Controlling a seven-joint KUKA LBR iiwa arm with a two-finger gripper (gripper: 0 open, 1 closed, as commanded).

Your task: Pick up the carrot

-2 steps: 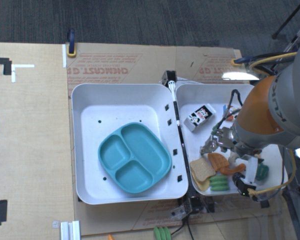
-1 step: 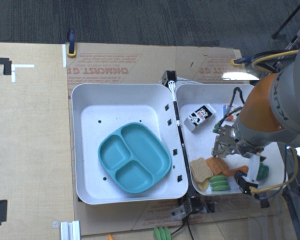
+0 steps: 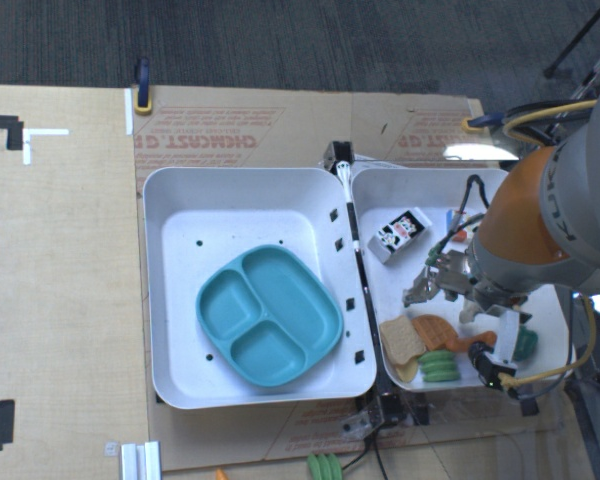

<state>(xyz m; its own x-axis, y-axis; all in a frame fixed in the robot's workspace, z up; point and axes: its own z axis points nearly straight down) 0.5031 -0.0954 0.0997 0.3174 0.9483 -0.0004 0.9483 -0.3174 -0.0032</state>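
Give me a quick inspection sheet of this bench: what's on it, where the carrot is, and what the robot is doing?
Surface: two white bins side by side, left bin and right bin, on cardboard over a wooden bench.
Job's things: carrot, orange, at the near side of the right bin beside the green vegetable.
Clutter: teal divided plate in the left bin; bread slice, black-and-white carton and a green item in the right bin.
Gripper: gripper hangs over the right bin, above the food pile; fingers unclear.
Cables: black cable by the wrist; more at the bench's near edge.
Surroundings: dark carpet beyond the bench.
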